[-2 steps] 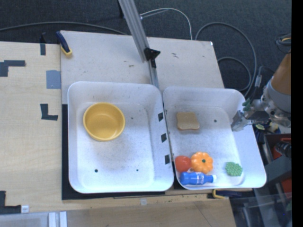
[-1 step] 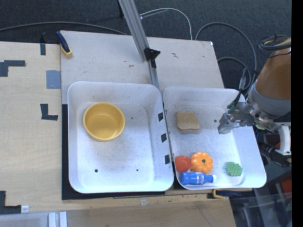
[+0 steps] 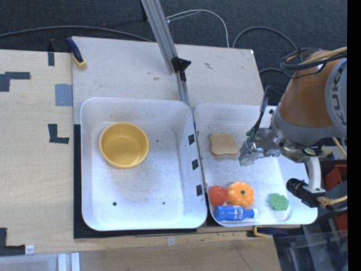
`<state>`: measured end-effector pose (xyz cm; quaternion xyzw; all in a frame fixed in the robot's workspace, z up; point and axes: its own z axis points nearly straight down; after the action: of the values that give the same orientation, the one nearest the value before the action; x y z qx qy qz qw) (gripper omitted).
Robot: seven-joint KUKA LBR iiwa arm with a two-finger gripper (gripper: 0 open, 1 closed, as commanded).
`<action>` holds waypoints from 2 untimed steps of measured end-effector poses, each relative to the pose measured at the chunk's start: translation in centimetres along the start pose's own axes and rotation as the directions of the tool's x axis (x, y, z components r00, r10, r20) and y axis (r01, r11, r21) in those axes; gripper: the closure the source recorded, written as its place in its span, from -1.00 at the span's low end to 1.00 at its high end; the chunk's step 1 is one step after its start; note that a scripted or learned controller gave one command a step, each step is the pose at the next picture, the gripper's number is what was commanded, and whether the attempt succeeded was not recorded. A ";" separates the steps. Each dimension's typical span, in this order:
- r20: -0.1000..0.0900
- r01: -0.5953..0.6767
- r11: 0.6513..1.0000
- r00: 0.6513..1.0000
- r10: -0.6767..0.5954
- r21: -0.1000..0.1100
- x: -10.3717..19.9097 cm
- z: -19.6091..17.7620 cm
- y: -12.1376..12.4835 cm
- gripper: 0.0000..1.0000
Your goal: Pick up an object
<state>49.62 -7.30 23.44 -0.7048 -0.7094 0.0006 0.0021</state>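
In the right bin (image 3: pixel 225 115) lie a slice of toast (image 3: pixel 223 144), a red tomato-like piece (image 3: pixel 218 195), an orange pumpkin (image 3: pixel 241 193), a blue bottle (image 3: pixel 233 213) and a small green object (image 3: pixel 277 201). My gripper (image 3: pixel 250 153) hangs over this bin, just right of the toast and above the pumpkin. Nothing shows between its fingers. A yellow bowl (image 3: pixel 124 144) sits in the left bin (image 3: pixel 93 168).
A slanted metal pole (image 3: pixel 163 33) crosses the bench above the bins. Cables lie on the dark floor at the top. A blue and yellow tool (image 3: pixel 76 51) rests at the bench's upper left corner.
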 end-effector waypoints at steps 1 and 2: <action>-0.001 0.002 1.000 1.000 -0.002 -0.001 6.2 -0.3 -0.3 1.00; 0.001 0.000 1.000 1.000 0.000 0.001 11.5 1.1 0.4 1.00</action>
<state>49.92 4.20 22.41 -0.7047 -0.7095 0.0013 0.0021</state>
